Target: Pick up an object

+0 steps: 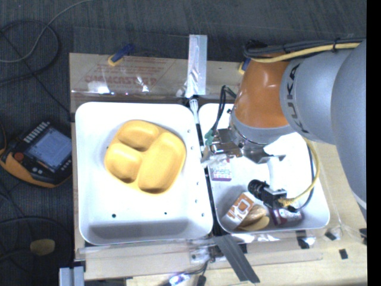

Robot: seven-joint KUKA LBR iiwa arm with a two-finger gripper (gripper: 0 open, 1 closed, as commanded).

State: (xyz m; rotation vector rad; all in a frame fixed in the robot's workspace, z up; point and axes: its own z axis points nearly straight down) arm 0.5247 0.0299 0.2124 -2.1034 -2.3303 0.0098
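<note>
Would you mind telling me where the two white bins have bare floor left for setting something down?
The left white bin has a wide bare strip along its near wall, below the yellow lumpy foam piece, plus a narrow margin on its left. The right white bin is crowded: grey arm above, orange-and-white packet and dark objects at its near end.

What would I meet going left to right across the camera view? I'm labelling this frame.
Handheld pendant on the floor → left bin → yellow bread-like object → small printed card → orange-and-white packet → dark bottle.
</note>
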